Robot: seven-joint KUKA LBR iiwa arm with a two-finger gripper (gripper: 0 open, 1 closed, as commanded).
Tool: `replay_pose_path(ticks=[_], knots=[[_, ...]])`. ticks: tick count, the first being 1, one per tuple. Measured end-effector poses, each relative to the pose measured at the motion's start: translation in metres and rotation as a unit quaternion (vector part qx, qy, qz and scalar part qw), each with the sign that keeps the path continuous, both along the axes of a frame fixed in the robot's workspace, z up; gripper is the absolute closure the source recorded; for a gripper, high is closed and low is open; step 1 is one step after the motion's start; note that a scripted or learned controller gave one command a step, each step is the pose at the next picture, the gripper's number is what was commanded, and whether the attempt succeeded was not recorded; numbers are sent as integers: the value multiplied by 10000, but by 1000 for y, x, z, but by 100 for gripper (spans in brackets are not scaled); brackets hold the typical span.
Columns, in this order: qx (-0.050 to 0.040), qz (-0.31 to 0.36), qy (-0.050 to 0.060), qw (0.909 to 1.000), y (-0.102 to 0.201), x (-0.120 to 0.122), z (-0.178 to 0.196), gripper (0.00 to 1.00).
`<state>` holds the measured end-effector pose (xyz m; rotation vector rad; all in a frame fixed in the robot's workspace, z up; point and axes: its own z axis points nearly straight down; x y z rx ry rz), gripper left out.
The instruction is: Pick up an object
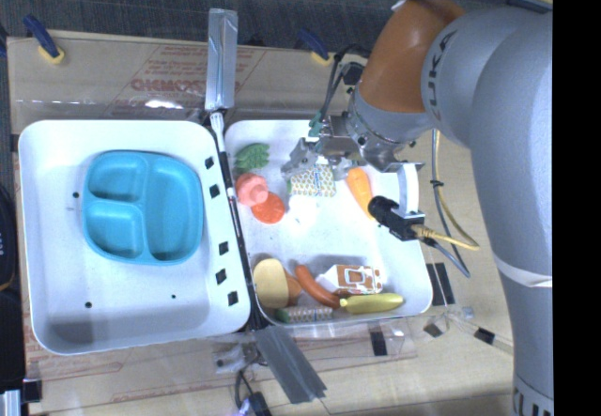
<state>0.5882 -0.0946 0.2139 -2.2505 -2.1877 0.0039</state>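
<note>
The grey arm with its orange band dominates the scene, reaching in over the right-hand bin, and its pincer hangs low above that bin's upper middle; whether it is released or clenched cannot be told from here. Far off to the pincer's other side sits the second bin, holding a blue divided tray. Directly under the pincer lies a small patterned block, the likeliest target, seemingly touching or just below the tips. Beside it on the arm's side rests an orange carrot; on the opposite side are a green leafy piece and a pink-and-red toy. Well below the pincer, along the bin's near wall, cluster a yellow round object, a sausage, a small carton and a yellow-green banana. The risk is a glancing closure: the flat block may slide away, or the carrot close alongside could get nudged or pinched instead.
</note>
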Motion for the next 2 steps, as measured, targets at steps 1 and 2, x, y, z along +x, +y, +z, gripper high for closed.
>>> replay_pose_path(ticks=[1, 2], knots=[[4, 18, 20, 10000, 0, 0, 9, 100], [3, 111, -4, 9999, -4, -48, 44, 100]])
